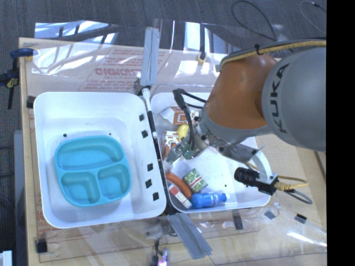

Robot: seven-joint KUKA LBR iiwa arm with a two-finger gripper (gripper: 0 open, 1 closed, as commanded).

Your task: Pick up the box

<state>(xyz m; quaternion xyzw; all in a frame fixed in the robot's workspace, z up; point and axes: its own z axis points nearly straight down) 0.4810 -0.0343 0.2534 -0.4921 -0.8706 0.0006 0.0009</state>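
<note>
While the arm (260, 98) leans in from three o'clock and hangs low over the right bin (265, 199), we can place most of what matters. Our target, the small green box (194, 179), lies flat on the bin floor toward seven o'clock of that bin, just past the gripper (186, 148), which sits at about eleven o'clock from it. We cannot tell how wide the claw stands, since the wrist hides it, and we see nothing held in it.

We judge the wrist is down among the clutter at the bin's near-left side because that is where the loose things have gathered: a red tube (178, 185) lies just beside the box at eight o'clock, and a blue bottle (208, 199) lies near it at five o'clock. More packets (178, 127) sit at twelve o'clock of the gripper.

The box appears turned on the diagonal, its long axis running roughly from ten o'clock to four o'clock, printed face up.

Across the divider, the left bin (47, 204) bears a blue divided tray (92, 169), well apart from the work.
</note>
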